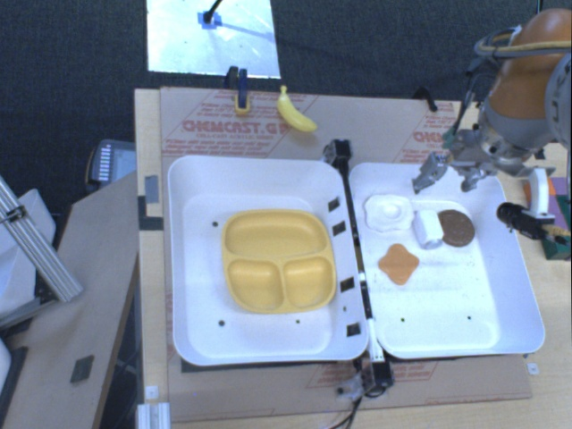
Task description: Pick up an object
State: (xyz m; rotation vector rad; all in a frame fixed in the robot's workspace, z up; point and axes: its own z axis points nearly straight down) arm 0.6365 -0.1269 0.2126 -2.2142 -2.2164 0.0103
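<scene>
While claw [450, 173] hovers with its two prongs apart and nothing between them, white cylinder [428, 229] below sits unpicked; whole grasp remains.

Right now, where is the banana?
The banana lies on the cardboard behind the bins, outside both of them. In the camera view it sits above the left bin's back edge, just right of a yellow clamp.

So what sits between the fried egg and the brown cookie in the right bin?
In the camera view, a small white cylinder lies between the fried egg and brown cookie.
</scene>
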